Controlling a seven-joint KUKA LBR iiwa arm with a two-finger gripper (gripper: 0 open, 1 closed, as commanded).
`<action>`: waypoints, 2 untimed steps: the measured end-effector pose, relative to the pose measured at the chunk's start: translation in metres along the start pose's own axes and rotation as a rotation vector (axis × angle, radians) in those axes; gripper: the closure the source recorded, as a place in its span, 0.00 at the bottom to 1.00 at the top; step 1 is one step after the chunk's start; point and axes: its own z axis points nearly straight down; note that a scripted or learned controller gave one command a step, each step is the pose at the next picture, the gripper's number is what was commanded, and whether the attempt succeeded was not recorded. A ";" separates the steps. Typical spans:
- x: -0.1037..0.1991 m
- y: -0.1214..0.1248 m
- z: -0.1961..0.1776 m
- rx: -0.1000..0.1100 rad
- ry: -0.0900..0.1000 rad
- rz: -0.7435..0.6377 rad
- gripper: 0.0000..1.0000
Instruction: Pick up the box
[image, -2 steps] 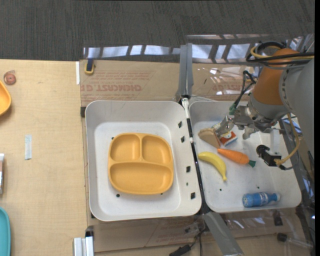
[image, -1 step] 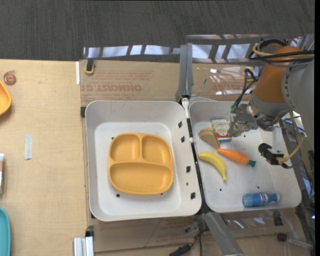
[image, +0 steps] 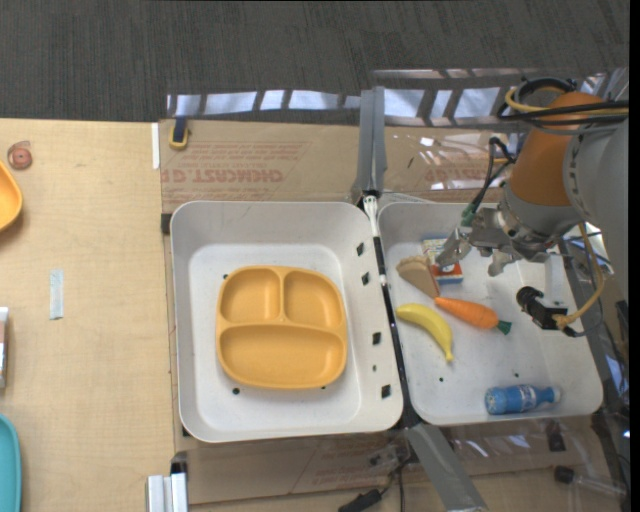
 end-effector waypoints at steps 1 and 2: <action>0.038 0.013 0.021 -0.002 0.002 -0.041 0.00; 0.038 0.013 0.012 -0.001 0.000 -0.042 1.00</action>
